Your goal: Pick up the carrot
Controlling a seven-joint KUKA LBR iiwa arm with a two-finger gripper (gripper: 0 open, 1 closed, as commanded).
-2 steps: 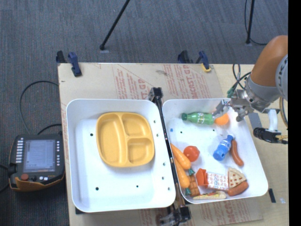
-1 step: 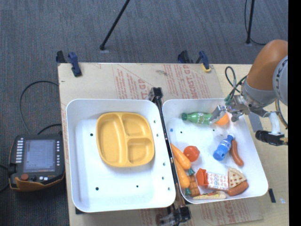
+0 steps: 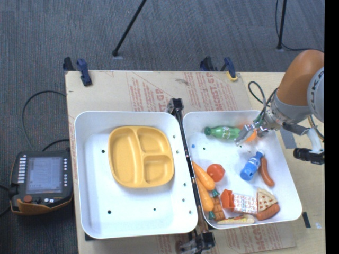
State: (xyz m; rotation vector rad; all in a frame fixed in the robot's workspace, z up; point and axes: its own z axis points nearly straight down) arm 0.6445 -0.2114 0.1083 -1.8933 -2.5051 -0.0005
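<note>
The long orange carrot (image 3: 203,177) I want lies in the right white bin (image 3: 288,165), pressed against its left wall. A second orange carrot with a green end (image 3: 207,197) lies just below it, touching it. A small red tomato (image 3: 215,171) sits just beside the carrot on its right.

Near the bottom of the bin there is a pile: a red and white box (image 3: 238,201), a slice of toast (image 3: 266,199) and a red sausage (image 3: 268,211). In the middle are a blue bottle (image 3: 250,166) and another red sausage (image 3: 266,172). At the top lies a green bottle (image 3: 223,133).

My claw (image 3: 248,135) is up there too, right by the green bottle's cap end, well apart from the carrot. Something small and orange sits at its tips, but I cannot tell what it is, or if my claw is open or closed.

The left white bin (image 3: 90,194) holds a yellow plate with three parts (image 3: 141,156).

What could go wrong? I think the wall is so close to the carrot that one finger may hit the wall. I could also grab the wrong carrot, or bump the tomato and roll it
</note>
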